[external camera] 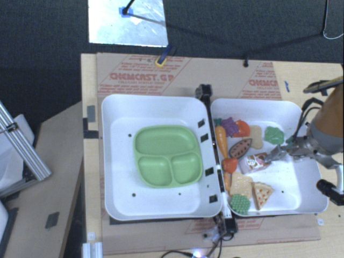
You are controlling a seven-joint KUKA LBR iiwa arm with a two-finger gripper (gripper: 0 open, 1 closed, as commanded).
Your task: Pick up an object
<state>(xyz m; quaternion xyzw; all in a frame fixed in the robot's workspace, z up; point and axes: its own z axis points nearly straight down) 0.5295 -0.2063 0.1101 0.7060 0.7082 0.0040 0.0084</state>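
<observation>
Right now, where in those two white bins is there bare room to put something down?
The left bin has bare floor all around the green divided plate. In the right bin, the near right corner is free, beyond the pizza slice. Its left half is crowded with toy food, where the tool reaches.

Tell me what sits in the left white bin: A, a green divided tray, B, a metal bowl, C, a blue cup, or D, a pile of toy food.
A: the left bin holds a green divided tray with three compartments, while the toy food, such as the carrot and the pizza slice, lies in the right bin.
</observation>
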